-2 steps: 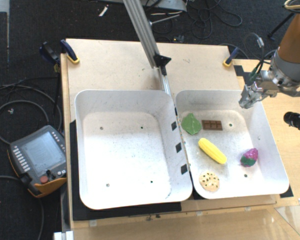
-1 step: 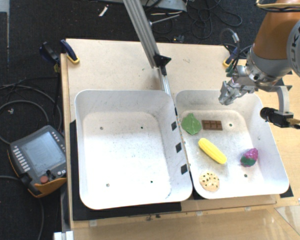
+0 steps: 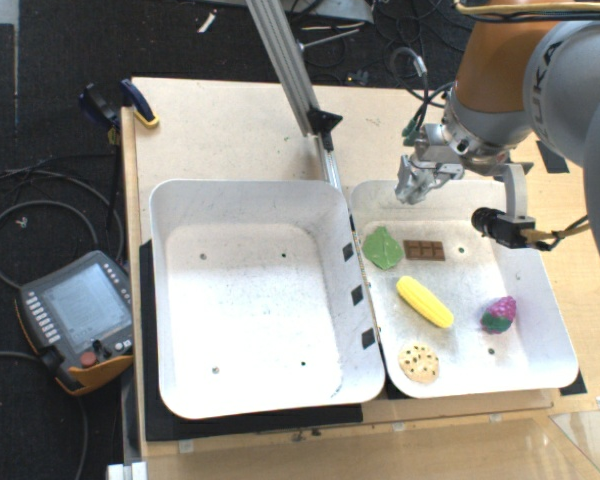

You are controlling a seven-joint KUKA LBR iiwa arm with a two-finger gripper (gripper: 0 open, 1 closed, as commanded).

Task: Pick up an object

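Currently: end effector (image 3: 417,190) over right bin (image 3: 540,298) far edge, grip state indeterminable. Descend vertically onto chocolate bar (image 3: 425,250), clearing green leaf (image 3: 384,248) beside it.

A grey pendant (image 3: 77,318) with an orange base lies on the dark floor left of the bench (image 3: 230,128). A blue and yellow clamp (image 3: 130,103) sits at the bench's far left corner. A metal bar (image 3: 285,53) leans across its far edge.

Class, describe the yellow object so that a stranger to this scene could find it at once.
Look in the right bin, the one holding several small items. Near its middle lies the corn cob, below the green leaf and chocolate bar. It alone is yellow and long.
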